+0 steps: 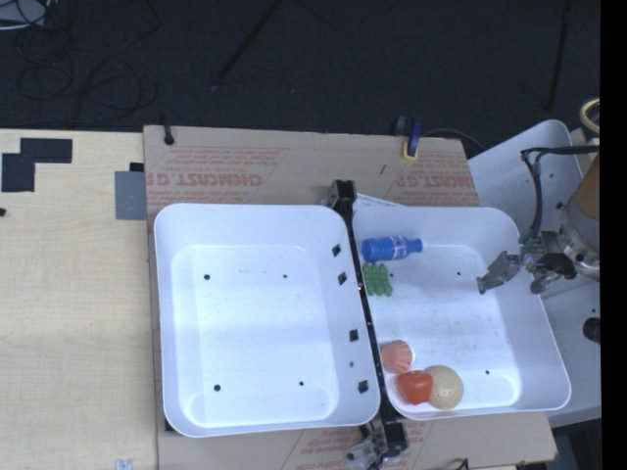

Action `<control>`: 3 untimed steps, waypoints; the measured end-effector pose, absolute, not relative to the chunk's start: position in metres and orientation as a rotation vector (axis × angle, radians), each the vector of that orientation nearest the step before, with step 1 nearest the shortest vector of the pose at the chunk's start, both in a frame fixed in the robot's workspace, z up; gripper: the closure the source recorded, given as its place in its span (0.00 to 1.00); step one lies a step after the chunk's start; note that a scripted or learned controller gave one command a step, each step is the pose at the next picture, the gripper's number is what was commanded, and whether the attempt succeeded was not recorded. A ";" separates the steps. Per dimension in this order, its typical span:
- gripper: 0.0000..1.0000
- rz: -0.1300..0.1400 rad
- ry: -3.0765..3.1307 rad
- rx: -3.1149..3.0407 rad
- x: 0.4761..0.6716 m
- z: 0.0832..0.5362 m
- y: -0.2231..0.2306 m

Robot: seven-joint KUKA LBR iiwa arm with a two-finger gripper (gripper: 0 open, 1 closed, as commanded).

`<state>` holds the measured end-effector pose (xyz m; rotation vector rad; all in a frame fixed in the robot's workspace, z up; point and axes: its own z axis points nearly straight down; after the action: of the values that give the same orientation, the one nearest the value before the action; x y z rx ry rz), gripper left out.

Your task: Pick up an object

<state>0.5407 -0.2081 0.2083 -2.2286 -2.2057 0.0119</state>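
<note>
The gripper (519,274) hangs over the right bin's (534,380) far edge, jaws spread (nothing between them), well apart from the blue bottle (390,249) and green toy (377,281).

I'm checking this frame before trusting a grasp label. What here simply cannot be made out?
- Gripper, camera view: small and dark over the right bin's right side; open or shut is unclear.
- Arm: cut off by the right edge.
- Green object: too small and blurred to identify.
- Three round objects: bunched together; whether they touch is unclear.
- Blue bottle: label unreadable.
</note>
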 end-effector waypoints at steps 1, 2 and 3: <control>1.00 0.003 -2.215 -2.223 0.545 0.221 -0.203; 1.00 0.001 -2.221 -2.224 0.551 0.083 -0.213; 0.00 0.000 -2.218 -2.224 0.551 0.088 -0.214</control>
<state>0.5507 -0.2137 0.0880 -2.2242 -2.2180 0.0005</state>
